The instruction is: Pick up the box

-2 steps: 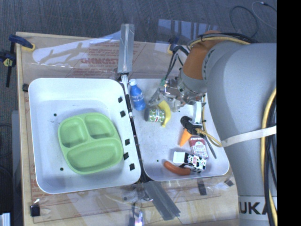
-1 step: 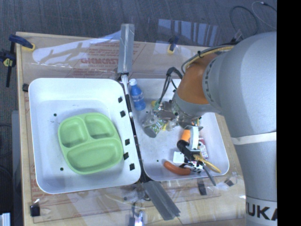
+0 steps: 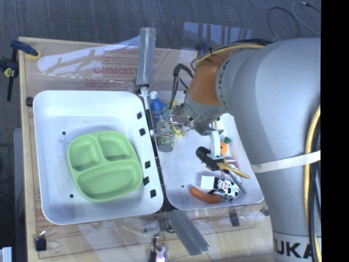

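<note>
The box [image 3: 222,185], a small white carton with a black-spotted cow-like print, lies flat and slightly skewed near the front edge of the right bin [image 3: 177,196], toward its front right corner, just behind an orange sausage-shaped item [image 3: 204,195] and beside scattered small objects.

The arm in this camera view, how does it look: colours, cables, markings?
The arm is bulky, rounded and light grey, with an orange band above the wrist. Black cables loop beside that band. Black letters "UKA" show near its base.
</note>
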`<state>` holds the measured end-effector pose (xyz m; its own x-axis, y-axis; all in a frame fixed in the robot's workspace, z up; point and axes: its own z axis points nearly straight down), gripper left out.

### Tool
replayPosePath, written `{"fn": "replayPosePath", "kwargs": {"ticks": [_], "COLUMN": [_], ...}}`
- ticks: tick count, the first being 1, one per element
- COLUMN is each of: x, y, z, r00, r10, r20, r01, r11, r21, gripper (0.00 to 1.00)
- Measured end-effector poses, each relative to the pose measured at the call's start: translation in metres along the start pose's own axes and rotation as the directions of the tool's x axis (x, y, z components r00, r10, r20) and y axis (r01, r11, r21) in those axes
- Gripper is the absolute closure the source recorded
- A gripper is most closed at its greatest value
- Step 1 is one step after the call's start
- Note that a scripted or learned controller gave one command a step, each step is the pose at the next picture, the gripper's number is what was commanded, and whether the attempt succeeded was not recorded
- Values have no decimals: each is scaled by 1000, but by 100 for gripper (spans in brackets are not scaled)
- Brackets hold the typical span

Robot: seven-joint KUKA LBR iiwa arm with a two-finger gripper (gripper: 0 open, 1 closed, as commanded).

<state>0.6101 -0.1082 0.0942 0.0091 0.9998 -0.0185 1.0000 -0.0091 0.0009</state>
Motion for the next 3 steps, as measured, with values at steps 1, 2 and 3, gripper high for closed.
{"fn": "replayPosePath", "kwargs": {"ticks": [1,2,3], "x": [4,0,-45], "y": [1,1,-54], "z": [-10,-11,4], "r00": [1000,1000,1000], "r10": [-5,-2,13], "r20": [-7,-1,-19], "r01": [5,2,-13], "r11": [1000,1000,1000], "r21": [0,-2,5], "gripper": [100,0,0]}}
